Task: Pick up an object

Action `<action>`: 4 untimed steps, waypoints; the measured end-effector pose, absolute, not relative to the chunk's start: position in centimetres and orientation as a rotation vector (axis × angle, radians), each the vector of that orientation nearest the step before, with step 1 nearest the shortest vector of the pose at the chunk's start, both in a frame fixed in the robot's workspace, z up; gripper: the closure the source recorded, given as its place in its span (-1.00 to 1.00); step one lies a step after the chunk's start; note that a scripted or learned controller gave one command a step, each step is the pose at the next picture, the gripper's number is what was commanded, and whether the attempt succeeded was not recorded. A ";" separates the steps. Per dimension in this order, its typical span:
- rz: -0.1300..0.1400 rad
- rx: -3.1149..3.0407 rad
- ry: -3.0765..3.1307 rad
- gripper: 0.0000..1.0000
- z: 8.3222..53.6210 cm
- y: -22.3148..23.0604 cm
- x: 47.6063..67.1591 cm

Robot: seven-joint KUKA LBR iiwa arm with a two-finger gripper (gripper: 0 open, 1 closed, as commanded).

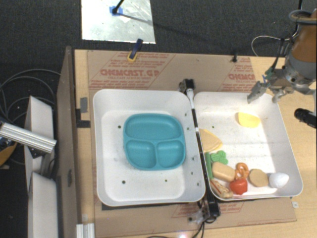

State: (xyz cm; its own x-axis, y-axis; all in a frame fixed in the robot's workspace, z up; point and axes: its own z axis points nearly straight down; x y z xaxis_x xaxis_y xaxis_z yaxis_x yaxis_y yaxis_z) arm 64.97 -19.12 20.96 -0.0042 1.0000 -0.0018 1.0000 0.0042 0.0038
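Your left bin (111,133) holds a blue sectioned plate (154,141). The arm (303,48) hangs over the right bin's (277,138) far corner, gripper (266,91) spread apart and empty. The yellow piece (248,119) lies just below it, nearer you.

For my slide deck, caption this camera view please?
KUKA gripper open above right bin of toy food; blue tray in left bin.
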 end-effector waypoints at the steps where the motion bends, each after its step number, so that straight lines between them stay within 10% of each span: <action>1: -0.004 2.222 2.224 -1.00 7.8 -20.7 65.1; 2: 0.005 2.211 2.223 1.00 9.7 -20.7 65.4; 3: 0.003 2.210 2.224 -1.00 9.6 -20.6 65.4; 4: 0.004 2.218 2.219 -1.00 13.5 -20.7 63.8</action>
State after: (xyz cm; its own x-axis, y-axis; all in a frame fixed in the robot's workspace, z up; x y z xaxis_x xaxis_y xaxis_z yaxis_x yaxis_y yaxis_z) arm 63.80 -20.69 13.48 -0.0004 1.0000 -0.0013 1.0000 0.0004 0.0048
